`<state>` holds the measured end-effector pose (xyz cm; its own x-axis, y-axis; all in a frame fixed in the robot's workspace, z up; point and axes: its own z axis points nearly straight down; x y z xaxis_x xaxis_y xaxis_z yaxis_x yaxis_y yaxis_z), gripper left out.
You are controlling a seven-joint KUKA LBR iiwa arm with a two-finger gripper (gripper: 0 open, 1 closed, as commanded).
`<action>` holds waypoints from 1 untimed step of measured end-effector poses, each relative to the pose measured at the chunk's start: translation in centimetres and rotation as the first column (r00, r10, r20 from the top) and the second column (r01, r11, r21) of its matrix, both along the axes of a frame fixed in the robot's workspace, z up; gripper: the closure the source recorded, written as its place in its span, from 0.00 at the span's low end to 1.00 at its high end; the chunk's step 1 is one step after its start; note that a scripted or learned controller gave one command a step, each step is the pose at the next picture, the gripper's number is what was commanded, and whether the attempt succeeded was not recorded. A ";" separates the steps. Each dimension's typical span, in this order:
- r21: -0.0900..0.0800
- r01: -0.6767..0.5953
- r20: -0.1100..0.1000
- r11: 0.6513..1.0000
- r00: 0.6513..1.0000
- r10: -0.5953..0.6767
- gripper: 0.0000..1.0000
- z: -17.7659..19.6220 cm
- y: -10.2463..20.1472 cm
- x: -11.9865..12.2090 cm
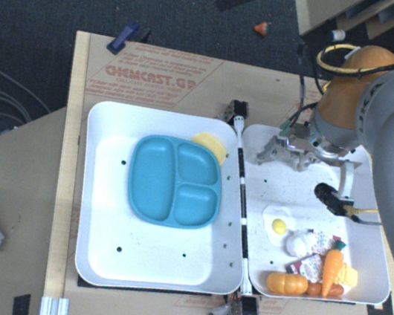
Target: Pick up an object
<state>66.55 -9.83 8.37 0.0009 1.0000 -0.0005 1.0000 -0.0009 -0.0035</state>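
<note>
My gripper hangs over the far end of the right bin, low above its white floor; I cannot tell how it is set, and nothing shows in its grasp. Toward the bin's near end, well apart from my gripper, lies a cluster of toy food: a fried egg, then a carrot, a bread roll and a small wrapped packet crowded together. To the left of my gripper, in the left bin, rests a blue divided plate, a yellow piece just behind it. Both bins sit on the worktop.
</note>
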 end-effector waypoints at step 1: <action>-0.001 -0.001 0.004 1.000 1.000 0.001 1.00 1.2 0.1 0.1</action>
<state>66.70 -9.75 9.54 -0.0001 1.0000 -0.0012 1.0000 0.0001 0.0002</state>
